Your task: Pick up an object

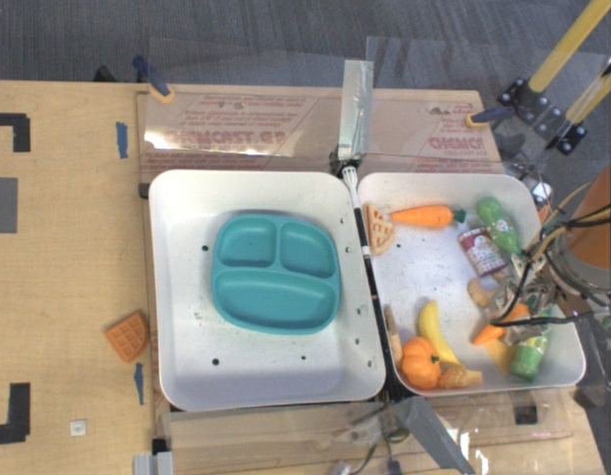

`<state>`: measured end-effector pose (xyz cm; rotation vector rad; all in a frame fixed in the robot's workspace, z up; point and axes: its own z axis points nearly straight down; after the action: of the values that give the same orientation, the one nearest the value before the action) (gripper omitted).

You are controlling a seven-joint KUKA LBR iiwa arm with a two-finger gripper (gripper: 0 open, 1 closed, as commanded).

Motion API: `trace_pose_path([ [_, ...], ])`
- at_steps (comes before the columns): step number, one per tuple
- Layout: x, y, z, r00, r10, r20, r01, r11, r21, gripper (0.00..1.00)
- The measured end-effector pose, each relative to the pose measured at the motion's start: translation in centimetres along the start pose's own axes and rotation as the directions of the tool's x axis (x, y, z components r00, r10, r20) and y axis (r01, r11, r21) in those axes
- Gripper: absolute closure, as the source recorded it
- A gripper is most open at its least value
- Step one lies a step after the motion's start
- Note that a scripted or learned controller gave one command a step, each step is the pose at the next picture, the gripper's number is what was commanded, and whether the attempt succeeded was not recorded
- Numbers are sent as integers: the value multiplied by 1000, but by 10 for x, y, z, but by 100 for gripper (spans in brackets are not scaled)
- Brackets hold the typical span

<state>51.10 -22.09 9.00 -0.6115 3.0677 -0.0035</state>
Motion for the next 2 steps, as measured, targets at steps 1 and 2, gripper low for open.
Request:
trace_pose_path([
  [1,-8,66,-101,986,165,1,-165,986,3,100],
  [2,-18,96,-4,1000,-24,-7,24,1000,-4,100],
])
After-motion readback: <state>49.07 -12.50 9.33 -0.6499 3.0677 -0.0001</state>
